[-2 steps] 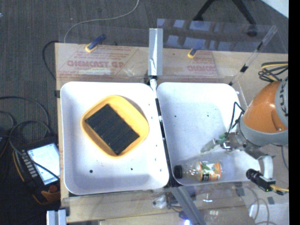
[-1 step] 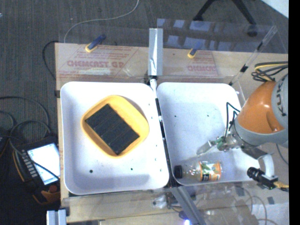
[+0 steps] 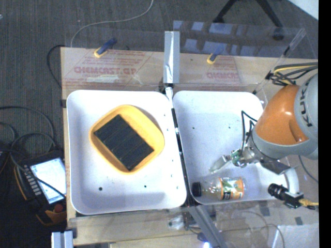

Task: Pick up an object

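Hand (image 3: 227,160) sits low in the right bin (image 3: 207,112), toward its near right part, under the grey wrist and the orange band of the arm (image 3: 282,123). Whether it is spread or pressed together cannot be told; the wrist covers most of it and what sticks out to the left is small and blurred. Nothing is seen pinched in it.

A clear bottle (image 3: 220,187) with a black cap and an orange label lies on its side along the near wall of the right bin, cap pointing left. It is just nearer than the hand and apart from it.

In the left bin (image 3: 83,190) a yellow dish (image 3: 152,128) rests near the middle, with a dark square pad (image 3: 124,141) lying in it, turned at an angle.

Both bins stand side by side on the desk (image 3: 72,68), touching along their inner walls. Two yellow clips with blue handles lie on the far part of the desk.
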